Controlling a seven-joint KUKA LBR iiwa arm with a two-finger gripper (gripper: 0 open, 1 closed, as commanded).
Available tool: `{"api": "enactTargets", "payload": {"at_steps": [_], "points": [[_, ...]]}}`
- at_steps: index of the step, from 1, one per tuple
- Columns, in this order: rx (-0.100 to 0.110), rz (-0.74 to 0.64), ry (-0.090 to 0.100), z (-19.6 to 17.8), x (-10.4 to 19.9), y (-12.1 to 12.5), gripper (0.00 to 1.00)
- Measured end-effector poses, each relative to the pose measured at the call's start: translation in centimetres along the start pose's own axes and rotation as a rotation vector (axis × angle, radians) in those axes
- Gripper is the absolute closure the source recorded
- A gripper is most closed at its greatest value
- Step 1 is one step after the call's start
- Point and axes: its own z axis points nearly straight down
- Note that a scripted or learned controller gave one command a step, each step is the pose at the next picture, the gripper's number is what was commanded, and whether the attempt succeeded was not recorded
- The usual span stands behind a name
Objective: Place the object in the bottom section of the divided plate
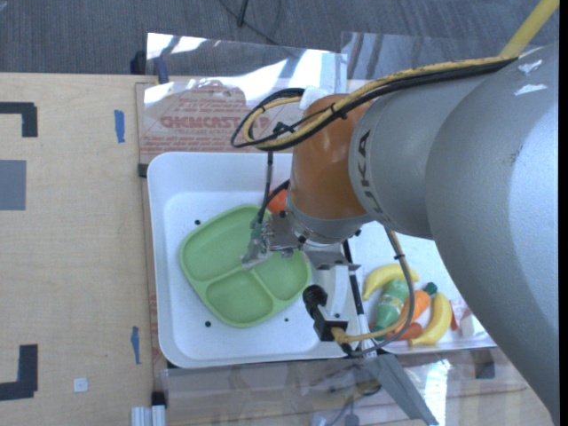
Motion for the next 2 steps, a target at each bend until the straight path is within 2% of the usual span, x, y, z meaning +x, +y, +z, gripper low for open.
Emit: {"api": "enactTargets", "payload": {"at_steps": [1,2], "points": [[-0.005,-0.011,0.0,2.47,-2.81,4.43,0.0],[-0.007,-0.009,0.0,1.47,-2.82,4.5,1.0]]}}
